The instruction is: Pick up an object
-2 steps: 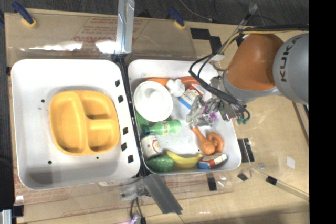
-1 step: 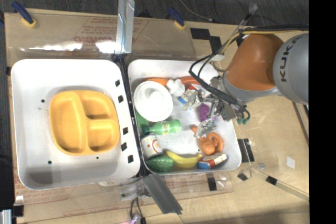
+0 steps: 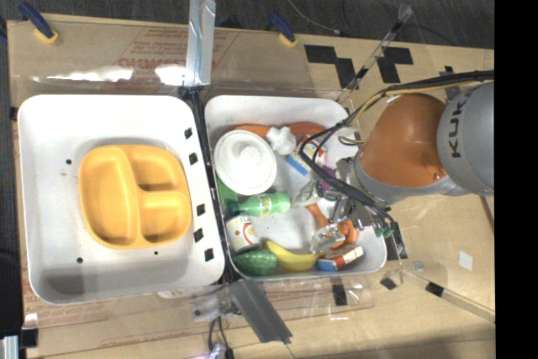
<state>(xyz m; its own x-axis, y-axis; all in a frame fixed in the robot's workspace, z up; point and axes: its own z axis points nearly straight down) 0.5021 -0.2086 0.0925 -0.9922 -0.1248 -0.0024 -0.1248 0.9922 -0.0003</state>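
Note:
The right bin [image 3: 277, 108] holds a jumble of objects: a white round lid or bowl [image 3: 245, 161], a green bottle [image 3: 259, 205], a yellow banana [image 3: 292, 256], a green item [image 3: 255, 263], an orange item [image 3: 252, 131] at the back and a blue-and-white piece [image 3: 296, 166]. My gripper [image 3: 334, 224] is down in the bin's right part, above small orange and clear pieces [image 3: 332, 240]. Cables and the wrist hide the fingers.
The left bin [image 3: 50, 122] holds a yellow divided tray [image 3: 134, 195]. A metal upright [image 3: 200, 42] stands behind the wall between the bins. The arm's orange band [image 3: 403, 143] overhangs the right bin's right wall. Blue clamps [image 3: 38, 21] hold the bench's back edge.

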